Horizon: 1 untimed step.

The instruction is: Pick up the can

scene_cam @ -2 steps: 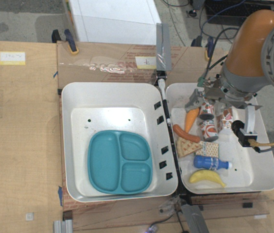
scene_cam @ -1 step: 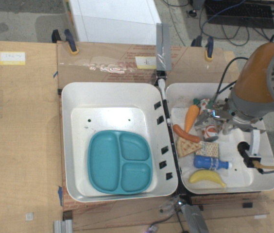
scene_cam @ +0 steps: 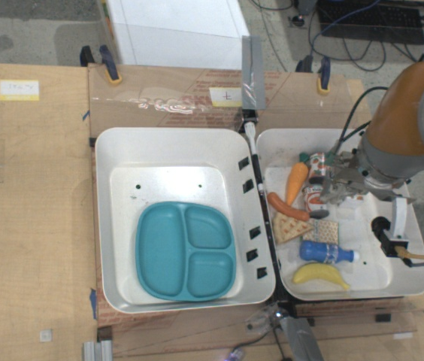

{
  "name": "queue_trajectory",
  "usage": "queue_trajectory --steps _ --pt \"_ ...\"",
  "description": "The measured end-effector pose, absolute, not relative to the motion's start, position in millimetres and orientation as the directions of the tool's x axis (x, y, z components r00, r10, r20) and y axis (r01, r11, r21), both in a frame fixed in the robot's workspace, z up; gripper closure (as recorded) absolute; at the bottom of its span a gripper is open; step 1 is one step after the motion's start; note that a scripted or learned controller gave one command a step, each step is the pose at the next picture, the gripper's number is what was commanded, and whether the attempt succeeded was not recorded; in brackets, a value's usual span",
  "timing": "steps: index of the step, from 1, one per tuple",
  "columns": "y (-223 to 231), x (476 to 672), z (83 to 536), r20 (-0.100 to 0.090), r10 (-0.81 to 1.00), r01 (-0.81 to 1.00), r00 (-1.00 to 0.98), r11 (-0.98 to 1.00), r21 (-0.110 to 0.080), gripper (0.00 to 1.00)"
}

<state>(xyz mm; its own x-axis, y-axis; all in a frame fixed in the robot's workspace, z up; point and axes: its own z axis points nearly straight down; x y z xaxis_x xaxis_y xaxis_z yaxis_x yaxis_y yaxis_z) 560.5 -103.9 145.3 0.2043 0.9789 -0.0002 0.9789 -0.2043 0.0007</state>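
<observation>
- Two white bins sit side by side on a cardboard-covered bench; the right bin (scene_cam: 415,280) holds the clutter.
- The can (scene_cam: 316,180) stands near that bin's upper middle, the carrot (scene_cam: 296,183) just beside it.
- The gripper (scene_cam: 337,189) is at the can's right flank; whether it has closed I cannot tell.
- Judged step: closing in. Next, a firm grip and a straight lift.
- Sausage (scene_cam: 288,206), cracker (scene_cam: 293,227), blue bottle (scene_cam: 327,253) and banana (scene_cam: 322,276) lie below; the blue tray (scene_cam: 186,250) lies in the left bin.
</observation>
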Motion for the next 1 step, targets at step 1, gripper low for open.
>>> queue_trajectory --steps 1 --pt "-103.9 560.4 145.2 0.0 0.979 0.979 0.204 -0.204 0.0 0.0"
